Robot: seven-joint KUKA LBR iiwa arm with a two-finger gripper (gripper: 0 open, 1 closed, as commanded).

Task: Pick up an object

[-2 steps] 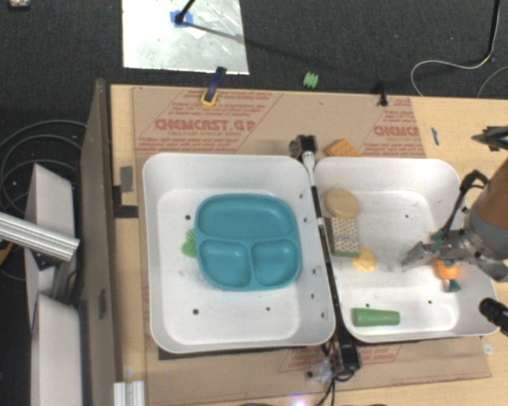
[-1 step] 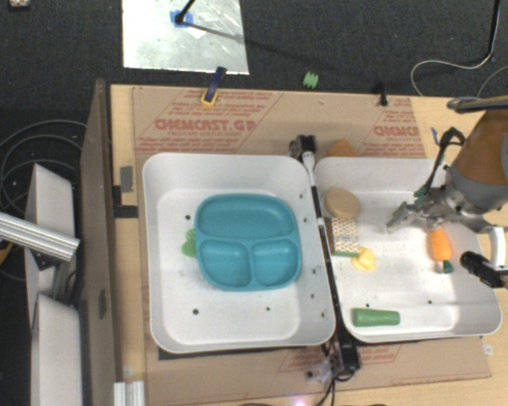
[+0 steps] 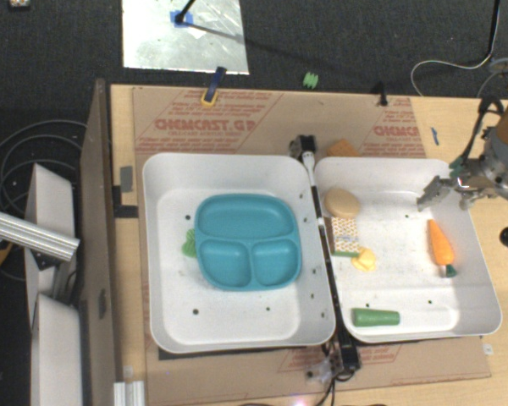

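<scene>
**Arm at the edge of the right bin, objects lying in both bins**

Dark carpet surrounds a bench covered with brown cardboard (image 3: 262, 112), and on it two shallow white bins stand side by side, touching along their inner walls. On the floor behind the bench lies a shiny metal sheet (image 3: 184, 24).

Inside the left bin (image 3: 165, 227) a blue divided plate (image 3: 247, 240) lies near the middle, with a small green object (image 3: 189, 244) just at its left edge, partly hidden.

Along the left side of the right bin (image 3: 474, 311) a round beige piece (image 3: 343, 202) lies above a patterned card (image 3: 345, 234), and a small yellow object (image 3: 364, 260) touches the lower corner of that card. A green cylinder (image 3: 375, 317) lies near the front wall. An orange carrot (image 3: 441, 244) lies toward the right side, its dark tip pointing to the front.

From the right the grey arm comes in, and the gripper (image 3: 436, 191) is over the upper right corner of the right bin, above and apart from the carrot. Whether its jaws are apart or closed, I cannot tell; nothing is seen between them.
</scene>
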